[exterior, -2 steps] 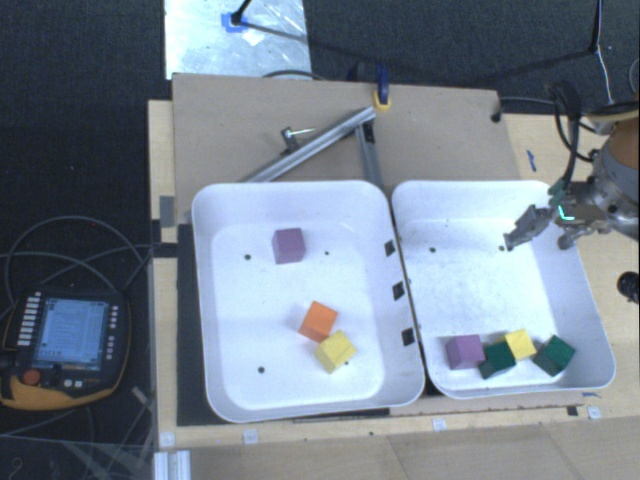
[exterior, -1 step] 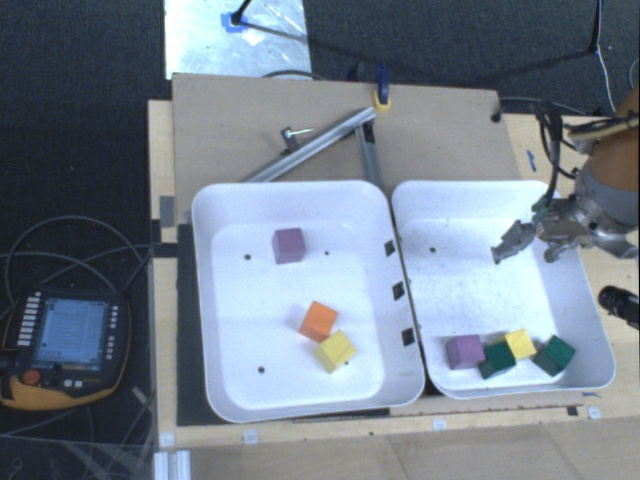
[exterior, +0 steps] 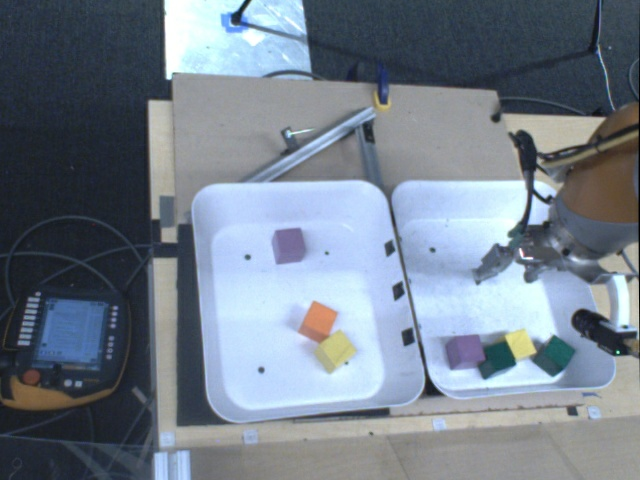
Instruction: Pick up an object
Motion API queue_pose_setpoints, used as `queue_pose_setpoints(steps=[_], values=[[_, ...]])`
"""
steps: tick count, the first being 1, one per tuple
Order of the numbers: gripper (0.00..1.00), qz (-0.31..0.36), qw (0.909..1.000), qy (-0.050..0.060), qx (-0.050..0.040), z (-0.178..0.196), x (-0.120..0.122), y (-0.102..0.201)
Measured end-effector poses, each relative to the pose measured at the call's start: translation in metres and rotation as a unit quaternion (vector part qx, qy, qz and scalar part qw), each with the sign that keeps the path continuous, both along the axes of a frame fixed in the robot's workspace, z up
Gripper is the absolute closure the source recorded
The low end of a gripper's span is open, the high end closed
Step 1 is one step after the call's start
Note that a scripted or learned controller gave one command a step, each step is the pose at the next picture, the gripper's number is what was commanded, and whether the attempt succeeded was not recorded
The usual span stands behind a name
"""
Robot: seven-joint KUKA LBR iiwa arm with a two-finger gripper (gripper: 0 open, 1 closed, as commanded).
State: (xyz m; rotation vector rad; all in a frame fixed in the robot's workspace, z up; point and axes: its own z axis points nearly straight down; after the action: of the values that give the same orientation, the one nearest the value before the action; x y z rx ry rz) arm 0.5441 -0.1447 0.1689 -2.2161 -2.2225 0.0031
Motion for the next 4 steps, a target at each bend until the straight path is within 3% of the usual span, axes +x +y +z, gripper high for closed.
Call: queue_pose_setpoints(steps=[1,2,4], values=[[0.00,0.000,1.0000,0.000,-0.0002,-0.045,0.004,-0.006],[1.00,0.001,1.0000,-0.004,-0.0008,-0.031,0.006,-0.006],[1.00,0.000,1.0000,-0.006,-0.0018,0.067,0.010,-0.017]])
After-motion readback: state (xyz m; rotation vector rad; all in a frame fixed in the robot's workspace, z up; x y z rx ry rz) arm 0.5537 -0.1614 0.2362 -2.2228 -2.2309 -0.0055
